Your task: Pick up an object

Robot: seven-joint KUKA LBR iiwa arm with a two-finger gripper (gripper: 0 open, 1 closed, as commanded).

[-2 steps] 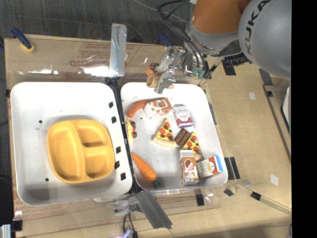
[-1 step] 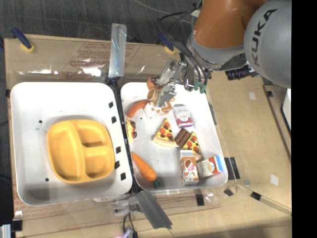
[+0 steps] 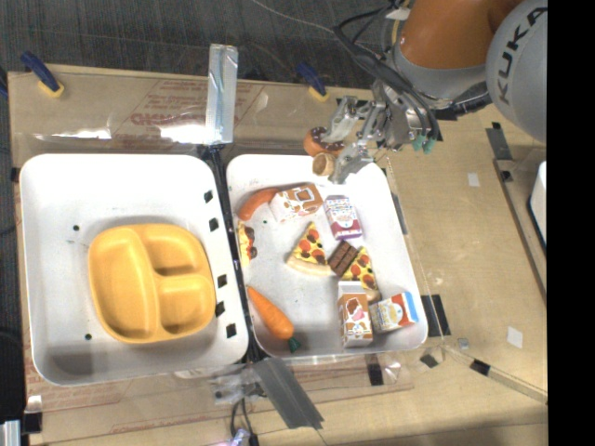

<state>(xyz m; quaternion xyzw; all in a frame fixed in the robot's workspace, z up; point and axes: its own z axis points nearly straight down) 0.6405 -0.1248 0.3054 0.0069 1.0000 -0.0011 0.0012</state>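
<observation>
My gripper (image 3: 346, 156) hangs over the far rim of the right bin (image 3: 402, 249), under the orange-banded wrist. A small brown and tan toy (image 3: 320, 147) sits right at its left side; whether it is held is hidden by the gripper body. In the right bin lie a sausage (image 3: 257, 201), a brown-and-white carton (image 3: 296, 203), a purple carton (image 3: 341, 216), two pizza slices (image 3: 310, 248), a chocolate bar (image 3: 343, 258), a carrot (image 3: 271, 315) and two small cartons (image 3: 354, 316) at the near right.
The left bin (image 3: 46, 193) holds a yellow divided plate (image 3: 152, 280). A strip of silver tape (image 3: 222, 96) stands at the far edge between the bins. Cables trail from the wrist at top right.
</observation>
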